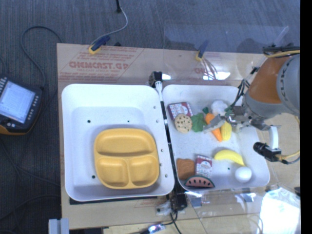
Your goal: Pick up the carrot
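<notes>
Carrot (212, 126) lies near the right bin's (253, 179) far edge, long axis slanting toward its near right corner, just left of your gripper (235, 117), whose grip you apparently cannot tell.

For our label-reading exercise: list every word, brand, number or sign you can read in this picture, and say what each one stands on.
"CHEMCAST GP": red print, repeated and partly faint, on the brown board under the bins.
Two small red packets in the right bin: printed, too small to read.
Handheld screen at the left edge: lit, text too blurred to read.
</notes>
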You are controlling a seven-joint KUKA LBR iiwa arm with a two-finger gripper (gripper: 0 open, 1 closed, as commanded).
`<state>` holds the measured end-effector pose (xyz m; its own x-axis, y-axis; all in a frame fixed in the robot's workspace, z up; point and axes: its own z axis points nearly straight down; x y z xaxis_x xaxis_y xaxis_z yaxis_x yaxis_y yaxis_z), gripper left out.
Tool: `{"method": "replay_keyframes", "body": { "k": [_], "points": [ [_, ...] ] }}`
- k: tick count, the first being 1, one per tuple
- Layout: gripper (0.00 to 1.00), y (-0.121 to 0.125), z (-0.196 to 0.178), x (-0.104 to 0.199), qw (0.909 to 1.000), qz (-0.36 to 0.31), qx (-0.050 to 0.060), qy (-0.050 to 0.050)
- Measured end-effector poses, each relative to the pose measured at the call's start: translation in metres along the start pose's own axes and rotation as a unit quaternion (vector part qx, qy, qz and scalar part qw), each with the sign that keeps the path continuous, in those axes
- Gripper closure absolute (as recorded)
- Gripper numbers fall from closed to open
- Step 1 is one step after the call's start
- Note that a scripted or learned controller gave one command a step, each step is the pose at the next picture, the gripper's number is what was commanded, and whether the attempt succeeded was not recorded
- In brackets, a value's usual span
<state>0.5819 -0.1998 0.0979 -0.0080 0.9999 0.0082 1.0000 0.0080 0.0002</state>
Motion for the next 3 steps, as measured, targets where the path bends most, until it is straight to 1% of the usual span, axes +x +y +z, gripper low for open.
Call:
{"method": "replay_keyframes", "body": {
  "k": [1, 2, 3],
  "points": [
    [1.00, -0.0017, -0.0038, -0.0015, 1.0000, 0.001, 0.004, -0.001],
    [0.00, -0.0021, -0.0021, 0.0008, 1.0000, 0.001, 0.006, 0.001],
    [1.00, -0.0031, -0.0063, 0.0009, 1.0000, 0.000, 0.010, 0.001]
  ]
}}
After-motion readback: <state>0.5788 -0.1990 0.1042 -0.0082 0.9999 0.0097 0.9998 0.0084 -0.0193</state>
